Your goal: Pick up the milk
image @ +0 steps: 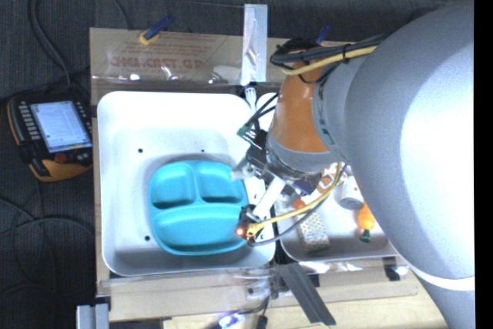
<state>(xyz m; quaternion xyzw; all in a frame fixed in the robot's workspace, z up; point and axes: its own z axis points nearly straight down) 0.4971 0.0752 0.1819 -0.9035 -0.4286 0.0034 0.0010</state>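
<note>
My gripper (258,200) sits over the rim between the bins, beside the blue tray (196,204). Can't make out the milk, or my grip state.

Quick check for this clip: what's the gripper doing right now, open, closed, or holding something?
Gripper: cannot be told; it sits low at the divide between the two bins, beside the blue tray, with nothing visibly held.

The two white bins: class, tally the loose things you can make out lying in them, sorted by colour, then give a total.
Blue: 1, the blue plastic divided tray in the left bin
Orange: 1, a small orange carrot-like piece in the right bin
Grey mesh: 1, a speckled grey item
Total: 3; the arm hides the rest of the right bin.
</note>
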